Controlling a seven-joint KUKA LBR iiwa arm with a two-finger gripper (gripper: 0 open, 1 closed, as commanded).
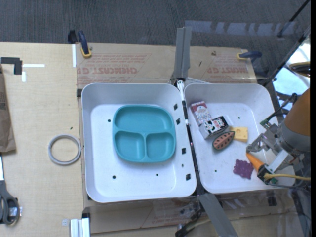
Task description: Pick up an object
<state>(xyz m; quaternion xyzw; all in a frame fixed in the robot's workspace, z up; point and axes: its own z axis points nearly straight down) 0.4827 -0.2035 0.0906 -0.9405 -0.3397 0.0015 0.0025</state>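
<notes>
Two bins: the left bin (94, 147) carries a teal divided plate (144, 133); the right bin (256, 95) carries the loose pieces the task can choose from.
Arm: it enters at the right edge, and the hand (264, 154) sits low over the right bin's right wall; whether it is clenched or released cannot be told, and nothing can be seen gripped in it.
Nearest candidates: an orange piece (253, 160) lies just beside the hand, its long axis slanting from upper left to lower right, and a purple cluster (243, 168) lies just left of it, lumpy with no clear axis.
Other candidates: a red-and-white packet (200, 112), a black-and-white card (216, 124), a brown oval (223, 140) angled up to the right, and a yellow block (240, 134) sit mid-bin, close together.
Risk, wall: a descent this near the right wall would likely clip the rim or pin the orange piece against it.
Risk, alignment: closing along the orange piece's length, not across it, would probably squirt it free.
Risk, crowding: the purple cluster lies close enough to be nudged or caught alongside.
</notes>
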